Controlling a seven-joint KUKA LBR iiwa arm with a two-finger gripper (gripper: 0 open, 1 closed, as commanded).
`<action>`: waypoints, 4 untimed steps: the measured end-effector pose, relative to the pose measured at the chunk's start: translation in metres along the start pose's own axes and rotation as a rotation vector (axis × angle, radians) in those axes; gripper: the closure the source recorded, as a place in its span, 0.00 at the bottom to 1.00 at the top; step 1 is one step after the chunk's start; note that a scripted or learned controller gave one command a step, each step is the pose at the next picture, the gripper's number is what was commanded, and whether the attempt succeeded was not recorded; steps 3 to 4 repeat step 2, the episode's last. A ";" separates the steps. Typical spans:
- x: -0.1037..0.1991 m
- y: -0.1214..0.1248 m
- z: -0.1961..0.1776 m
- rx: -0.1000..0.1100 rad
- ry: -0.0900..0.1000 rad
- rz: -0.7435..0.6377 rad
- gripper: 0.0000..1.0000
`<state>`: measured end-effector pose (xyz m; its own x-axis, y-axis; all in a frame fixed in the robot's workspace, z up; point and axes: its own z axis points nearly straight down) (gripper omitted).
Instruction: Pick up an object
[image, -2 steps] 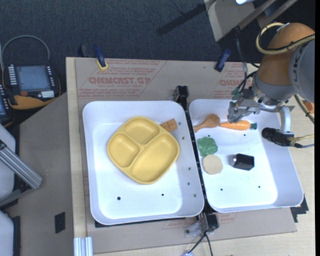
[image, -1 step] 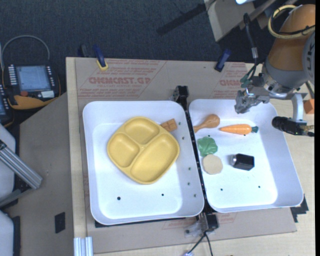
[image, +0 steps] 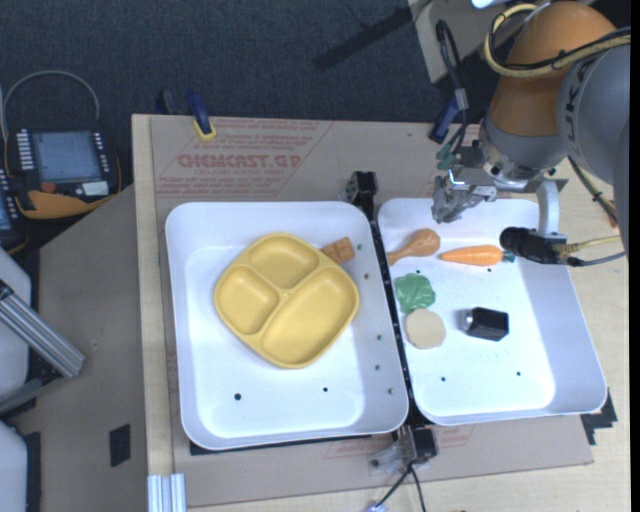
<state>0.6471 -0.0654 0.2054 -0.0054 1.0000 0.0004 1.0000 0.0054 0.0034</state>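
I read this as the approach step: nothing is lifted yet, and I judge the arm is hovering before it commits to a target.

Nearest the camera in the right bin (image: 560, 395) the floor is bare. Farther in lie a tan round disc (image: 426, 329) and a small black block (image: 487, 323), with a green leafy piece (image: 414, 292) touching the disc's far side. Beyond them, an orange carrot (image: 470, 256) and a tan wooden-spoon-like piece (image: 415, 245) lie near the far wall.

The gripper (image: 447, 210) hangs over the bin's far left corner, just beyond the spoon piece, holding nothing that I can see. Its opening I cannot tell.

Next move, in my judgement: come down over the spoon piece or carrot.

The left bin (image: 200, 400) bears a yellow divided plate (image: 287, 299).
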 end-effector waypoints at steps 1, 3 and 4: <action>0.050 0.004 0.005 0.004 0.001 0.000 1.00; 0.108 0.010 0.007 0.001 0.001 0.000 1.00; 0.108 0.010 0.007 0.001 0.001 0.000 1.00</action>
